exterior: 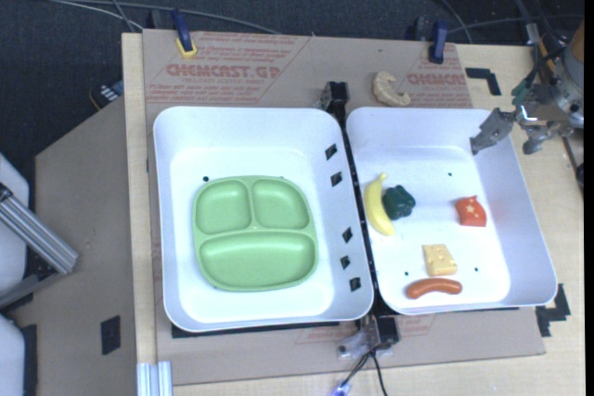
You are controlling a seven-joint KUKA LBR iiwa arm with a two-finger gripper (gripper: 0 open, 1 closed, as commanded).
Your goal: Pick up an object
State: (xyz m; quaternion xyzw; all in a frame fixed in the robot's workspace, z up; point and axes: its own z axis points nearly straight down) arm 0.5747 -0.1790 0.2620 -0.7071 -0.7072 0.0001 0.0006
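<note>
The right bin (520,199) holds a yellow banana (376,205) touching a dark green leafy piece (400,200). A red piece (471,211) lies towards the right wall. Near the front are a yellow cheese block (439,257) and a red sausage (433,288). My gripper (511,137) hangs over the bin's far right corner, above and well apart from all the items. It is open, and nothing sits between its spread fingers (485,135).
The left bin (176,162) carries a green divided plate (254,232). A tan object (391,88) lies on the board behind the bins, outside them. Black clips line the divider between the bins. Cables and clamps sit at the board's far edge.
</note>
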